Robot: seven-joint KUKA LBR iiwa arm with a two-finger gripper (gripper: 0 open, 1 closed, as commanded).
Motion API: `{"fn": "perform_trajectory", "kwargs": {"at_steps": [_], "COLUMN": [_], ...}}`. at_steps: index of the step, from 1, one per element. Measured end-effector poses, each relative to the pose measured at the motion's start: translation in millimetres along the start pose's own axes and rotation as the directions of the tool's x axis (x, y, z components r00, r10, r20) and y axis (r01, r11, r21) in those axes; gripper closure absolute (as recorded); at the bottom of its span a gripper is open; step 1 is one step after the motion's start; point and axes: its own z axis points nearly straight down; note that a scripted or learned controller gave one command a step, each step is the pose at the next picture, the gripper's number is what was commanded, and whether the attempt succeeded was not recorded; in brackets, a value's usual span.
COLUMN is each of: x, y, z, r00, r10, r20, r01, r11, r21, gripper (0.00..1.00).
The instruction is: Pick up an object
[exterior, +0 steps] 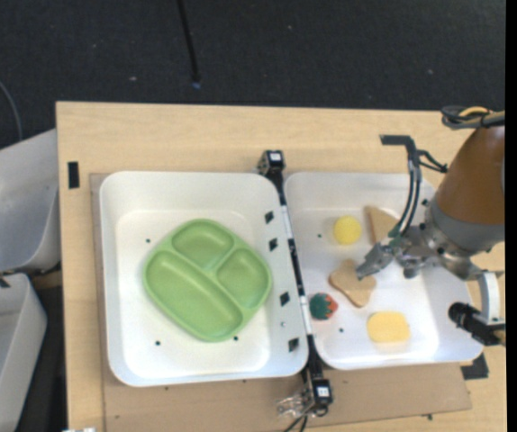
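Objects for the picking lie in the right bin (326,196): a yellow ball (347,230) toward twelve o'clock, a tan bread-shaped slice (351,285) at the centre, another tan piece (383,220) just right of the ball, a yellow round lump (388,328) at five o'clock, and a small red-and-green thing (321,306) at eight o'clock by the divider. Pale wooden bench (168,138) carries both white bins, with dark carpet beyond and a black cable trailing across it. The left bin (123,349) holds a green divided plate (206,279). The pincer (371,264) hangs over the bread-shaped slice's upper edge; whether its tips are parted or closed I cannot tell from here.
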Motion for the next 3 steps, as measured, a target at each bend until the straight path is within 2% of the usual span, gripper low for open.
{"fn": "perform_trajectory", "kwargs": {"at_steps": [1, 2, 3], "x": [-7, -8, 0], "y": [3, 4, 6], "z": [61, 46, -2], "r00": [1.0, 1.0, 1.0], "r10": [-0.002, 0.004, -0.006], "r20": [0.0, 0.002, 0.002], "r01": [0.002, -0.004, 0.006], "r11": [1.0, 1.0, 1.0], "r21": [0.001, -0.005, -0.009], "gripper": [0.0, 1.0, 1.0]}}
